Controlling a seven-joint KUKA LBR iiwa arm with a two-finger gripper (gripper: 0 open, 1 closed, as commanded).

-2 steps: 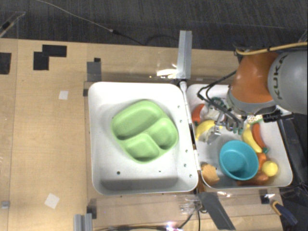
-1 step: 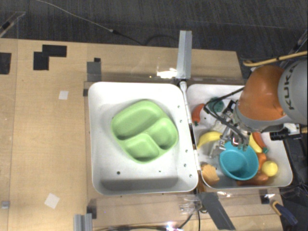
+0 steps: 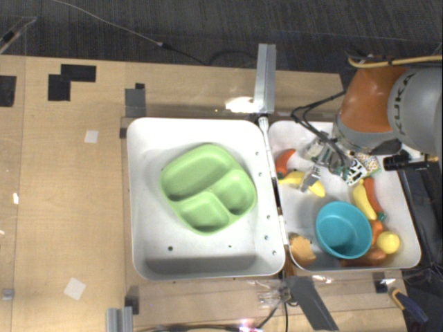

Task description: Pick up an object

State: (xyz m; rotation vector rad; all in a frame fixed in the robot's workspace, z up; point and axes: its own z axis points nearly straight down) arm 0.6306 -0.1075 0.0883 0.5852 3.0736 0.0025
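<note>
Over the right bin (image 3: 413, 253) I am watching the arm (image 3: 387, 106) reach in from the right, with the gripper (image 3: 320, 163) hanging low above the bin's upper part. Whether it is grasping anything I cannot tell; the wrist hardware is blocking my sight of its tip, so I am claiming no grasp.

Candidates are lying close together: a small yellow piece (image 3: 304, 180) just beside and below the gripper, a red item (image 3: 284, 161) to its left against the bin wall, a banana (image 3: 363, 200) with a carrot (image 3: 374, 194) touching it, a blue bowl (image 3: 342, 229), a lemon (image 3: 388, 243) and a brown lump (image 3: 302, 248) near the front edge. The left bin (image 3: 138, 185) is holding a green divided tray (image 3: 208, 187).

I am judging the yellow piece the likeliest target. To do this well, I am wanting the gripper centred squarely over it, descending straight, keeping clear of the red item and the bin wall, and closing only once the piece sits between the tips. Crowding is the main risk.
</note>
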